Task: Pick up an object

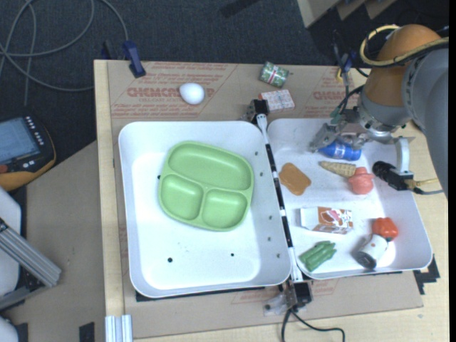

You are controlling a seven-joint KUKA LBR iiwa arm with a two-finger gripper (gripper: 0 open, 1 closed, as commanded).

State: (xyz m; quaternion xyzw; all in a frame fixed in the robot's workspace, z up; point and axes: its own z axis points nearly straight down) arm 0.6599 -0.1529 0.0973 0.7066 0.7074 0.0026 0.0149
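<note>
Blue plastic marks the likely target: a blue item (pixel 340 150) lies in the right bin (pixel 410 223), near its far edge, directly under the gripper (pixel 340 135). Whether the pincer is apart, together or clamped cannot be told from this view, since the wrist covers it. The blue item's long axis appears to run roughly left-right across the view, with a white end pointing right; its exact shape is unclear. To do the step well, set the closing direction across that axis, centre over the middle of the body, and descend straight so the cone (pixel 340 168) just beside it is not struck. The left bin (pixel 135 191) holds 1 green tray (pixel 206 185), well apart from the work.
</note>
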